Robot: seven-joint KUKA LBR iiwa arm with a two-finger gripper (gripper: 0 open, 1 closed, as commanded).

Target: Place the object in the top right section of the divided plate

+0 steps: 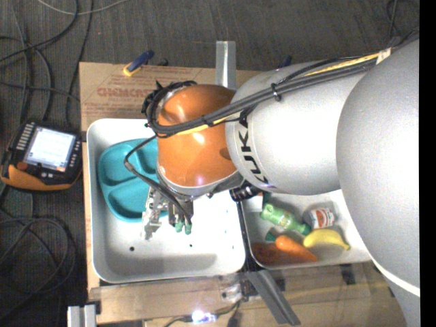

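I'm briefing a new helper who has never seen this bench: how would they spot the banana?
Look in the right bin, beside the left bin holding the teal divided plate. The banana lies beside the carrot: it's the only yellow, curved item.

Dark grey carpet (204,12) covers the floor around the bench, crossed by loose black cables (41,53) at upper left and lower left. A flat cardboard sheet (116,87) with red print lies on the bench top. A handheld control pendant (44,155), orange-edged with a lit screen, rests on the carpet at left. A blue-and-yellow tool (138,61) lies at the cardboard's upper edge.
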